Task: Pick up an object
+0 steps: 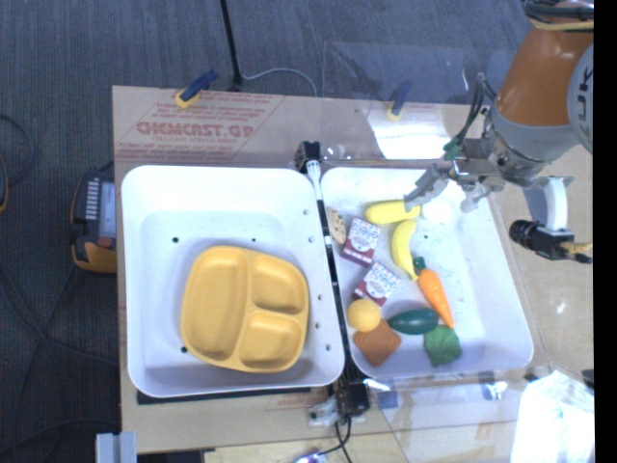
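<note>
The right bin (501,258) holds several toy foods. Two yellow bananas (390,212) lie at its upper middle, with an orange carrot (436,295) below them. Two maroon packets (362,240) sit nearer the left wall. At the front are a yellow lemon (363,313), an orange piece (378,342), a dark green cucumber (415,321) and a green leafy piece (442,345). My gripper (443,199) hovers over the bin's upper right, just right of the top banana. It is open, with nothing between its fingers.
The left bin (154,210) holds a yellow divided plate (246,307). A black divider rail (328,258) runs between the bins. A small cracker-like piece (336,225) lies against the right bin's left wall. The arm's black side fitting (540,237) overhangs the right bin's right rim.
</note>
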Robot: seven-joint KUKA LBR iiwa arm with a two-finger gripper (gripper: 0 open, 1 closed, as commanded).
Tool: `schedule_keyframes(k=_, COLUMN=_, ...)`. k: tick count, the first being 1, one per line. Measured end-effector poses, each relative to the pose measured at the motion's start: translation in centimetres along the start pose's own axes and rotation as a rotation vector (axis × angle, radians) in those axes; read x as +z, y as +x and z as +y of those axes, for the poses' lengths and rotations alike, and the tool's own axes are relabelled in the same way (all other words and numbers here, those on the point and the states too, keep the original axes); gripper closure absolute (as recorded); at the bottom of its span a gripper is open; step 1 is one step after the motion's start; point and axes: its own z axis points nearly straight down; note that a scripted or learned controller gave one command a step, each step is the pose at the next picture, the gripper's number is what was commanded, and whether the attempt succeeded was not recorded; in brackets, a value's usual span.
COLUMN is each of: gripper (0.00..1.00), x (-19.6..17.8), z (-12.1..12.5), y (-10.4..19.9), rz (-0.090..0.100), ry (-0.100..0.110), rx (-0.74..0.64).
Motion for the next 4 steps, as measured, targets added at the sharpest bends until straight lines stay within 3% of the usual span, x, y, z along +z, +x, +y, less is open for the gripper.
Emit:
schedule_keyframes(k=1, gripper=0.0, x=11.8, z=0.1, y=-0.4, rz=0.001, ry=0.01, rx=0.161)
schedule_keyframes(k=2, gripper=0.0, x=16.5, z=1.6, y=0.0, rz=0.007, ry=-0.012, rx=0.331)
schedule_keyframes(k=3, gripper=1.0, x=15.1, z=2.2, y=0.1, rz=0.009, ry=-0.03, rx=0.33)
schedule_keyframes(k=4, gripper=1.0, x=6.5, z=1.4, y=6.8, rz=0.002, ry=-0.007, rx=0.29)
